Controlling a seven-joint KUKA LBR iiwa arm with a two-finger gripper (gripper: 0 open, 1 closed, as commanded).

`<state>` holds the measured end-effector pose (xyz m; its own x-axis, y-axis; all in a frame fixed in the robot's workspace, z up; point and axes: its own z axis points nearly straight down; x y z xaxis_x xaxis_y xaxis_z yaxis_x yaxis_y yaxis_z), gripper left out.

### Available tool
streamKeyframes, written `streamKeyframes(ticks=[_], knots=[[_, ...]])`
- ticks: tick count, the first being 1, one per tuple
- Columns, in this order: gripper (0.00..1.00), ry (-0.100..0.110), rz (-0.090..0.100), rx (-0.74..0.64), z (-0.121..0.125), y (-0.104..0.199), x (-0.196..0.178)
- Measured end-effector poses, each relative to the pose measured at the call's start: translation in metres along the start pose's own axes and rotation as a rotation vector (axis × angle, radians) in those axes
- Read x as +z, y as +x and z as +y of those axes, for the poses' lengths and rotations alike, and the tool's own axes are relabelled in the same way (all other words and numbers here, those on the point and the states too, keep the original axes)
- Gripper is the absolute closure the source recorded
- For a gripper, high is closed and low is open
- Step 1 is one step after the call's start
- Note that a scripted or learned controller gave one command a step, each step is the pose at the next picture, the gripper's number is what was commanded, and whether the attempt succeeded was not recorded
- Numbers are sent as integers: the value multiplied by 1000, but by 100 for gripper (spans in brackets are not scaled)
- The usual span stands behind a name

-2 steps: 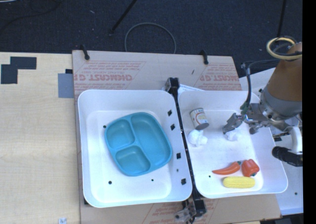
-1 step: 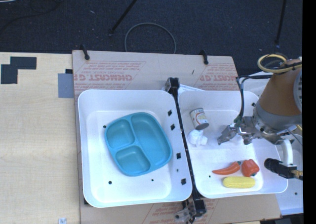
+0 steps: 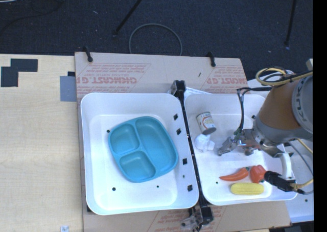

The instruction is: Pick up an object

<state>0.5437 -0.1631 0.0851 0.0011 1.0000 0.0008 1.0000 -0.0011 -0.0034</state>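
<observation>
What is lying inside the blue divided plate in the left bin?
The blue divided plate shows three bare compartments with nothing lying in them. It rests on the floor of the left bin; the floor under the plate is covered.

We note a robotics lab: 2 white bins [image 3: 92, 123] on cardboard [image 3: 158, 72], tripod legs [image 3: 135, 6] and cables [image 3: 156, 34] on dark carpet, upper frame.
</observation>
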Motion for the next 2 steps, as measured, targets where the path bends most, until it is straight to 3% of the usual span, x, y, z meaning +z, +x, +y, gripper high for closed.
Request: streamKeyframes(ticks=[1,2], knots=[[100,-2,0,3,0,-1,-13],[100,-3,-1,4,-5,0,-57]])
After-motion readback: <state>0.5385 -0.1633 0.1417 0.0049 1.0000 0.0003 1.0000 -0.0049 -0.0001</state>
